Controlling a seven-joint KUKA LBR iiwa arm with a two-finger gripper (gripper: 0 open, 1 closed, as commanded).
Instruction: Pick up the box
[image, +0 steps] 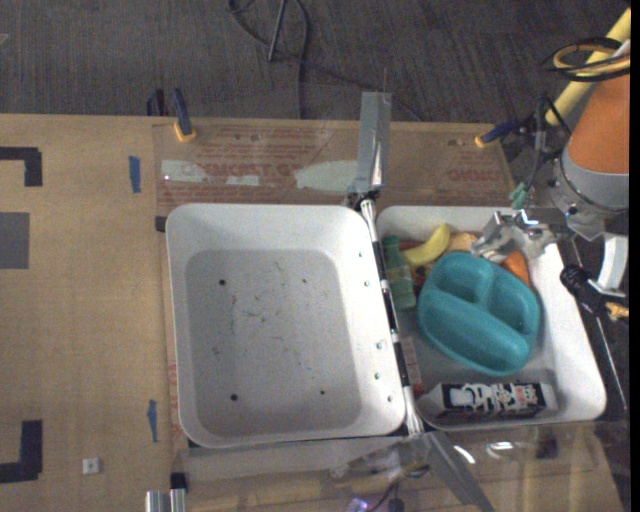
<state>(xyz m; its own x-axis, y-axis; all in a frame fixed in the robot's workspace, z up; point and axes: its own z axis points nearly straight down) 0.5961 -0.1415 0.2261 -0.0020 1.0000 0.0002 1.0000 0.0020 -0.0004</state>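
Here the gripper hangs over the far edge of the right bin, below the arm's orange band at the view's right. Its metal fingers are small and blurred against the bin wall; how far the jaws stand apart cannot be told, and nothing can be seen between them. The fingertips lie just beside an orange item and above the far rim of the teal divided tray, though contact with either cannot be judged.

The box, dark with white printing, lies flat along the near wall of the right bin, well apart from the gripper. Its long axis runs left to right across the view, roughly parallel to the bin's near edge. The teal tray sits between box and gripper, just beyond the box.

At the far left of the same bin lie a yellow banana-shaped item and a green object against the wall shared with the left bin. The wooden bench bears both bins.
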